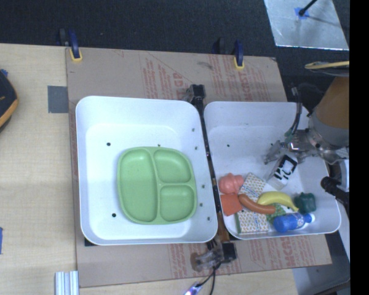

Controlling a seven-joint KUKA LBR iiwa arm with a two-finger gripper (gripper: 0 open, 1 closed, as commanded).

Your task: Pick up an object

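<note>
We note the gripper [285, 166] above a smooth curved banana [277, 198], grip state unclear; bare floor beyond.

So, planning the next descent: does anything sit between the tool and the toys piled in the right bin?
Nothing visible does. The tool hangs over bare floor of the right bin, just above the pile. The banana lies nearest, on top of the heap, with open bin floor between them.
</note>
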